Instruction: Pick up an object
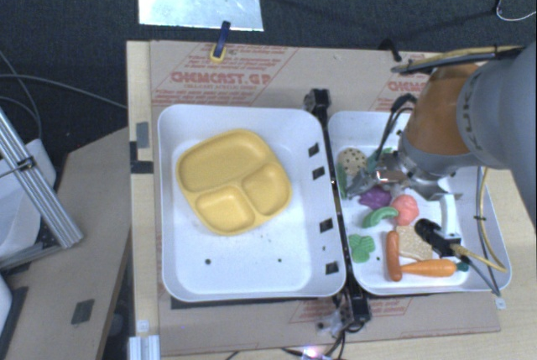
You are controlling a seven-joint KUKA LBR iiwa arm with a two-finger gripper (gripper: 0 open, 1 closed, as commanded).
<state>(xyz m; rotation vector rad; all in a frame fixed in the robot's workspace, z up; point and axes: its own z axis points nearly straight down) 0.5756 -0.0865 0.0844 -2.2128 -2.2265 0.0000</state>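
Note:
My gripper (pixel 362 180) hangs low in the right bin (pixel 352 125), over its left middle part, the grey arm and orange band reaching in from the right. Just under and beside the gripper lies a purple toy (pixel 375 198). A speckled cookie (pixel 352 159) sits a little behind it. Nearby are a pink piece (pixel 405 206), a green curved piece (pixel 379 216), a green leafy piece (pixel 362 247), a slice of bread (pixel 412 242), a sausage (pixel 392 255) and a carrot (pixel 429 268). Nothing shows between the fingers.
The left bin (pixel 176 266) holds a yellow three-compartment plate (pixel 232 180) in its rear half. A black divider with clips (pixel 323 174) runs between the two bins. A cardboard sheet (pixel 226 77) lies under both.

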